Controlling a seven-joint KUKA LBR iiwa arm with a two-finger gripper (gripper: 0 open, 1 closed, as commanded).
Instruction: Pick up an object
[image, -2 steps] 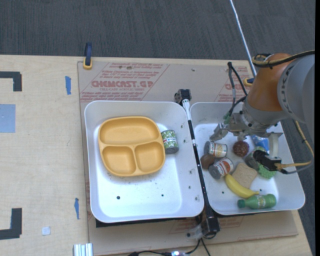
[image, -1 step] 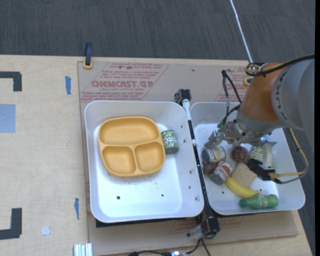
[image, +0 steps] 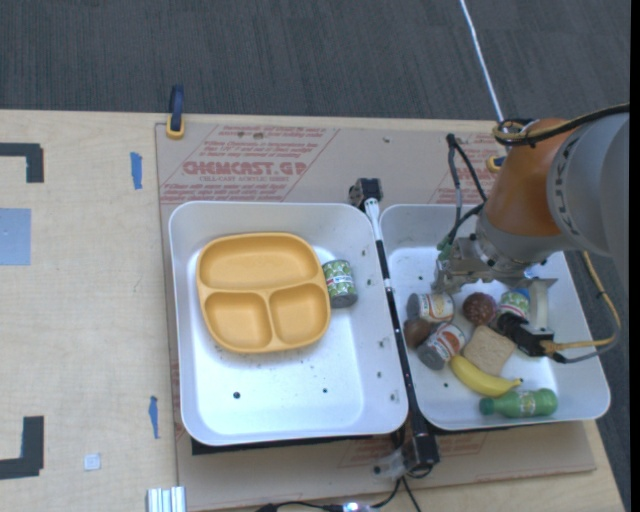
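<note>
Two white bins sit side by side on a wooden bench. Left bin (image: 190, 400) holds a yellow divided plate (image: 262, 291) with a small can (image: 340, 283) touching its right edge. Right bin (image: 590, 395) holds the pickable clutter: cans, bread (image: 487, 350), banana (image: 480, 377), green bottle (image: 520, 403). The gripper (image: 458, 272) hangs above a can (image: 436, 306) at the far left, probably lining up a grasp; its state cannot be told.

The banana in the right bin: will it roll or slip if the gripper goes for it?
The banana looks like smooth toy plastic, so probably slippery and light. Its curve suggests it would pivot rather than roll. It lies against the toast slice, which may shift too.
</note>
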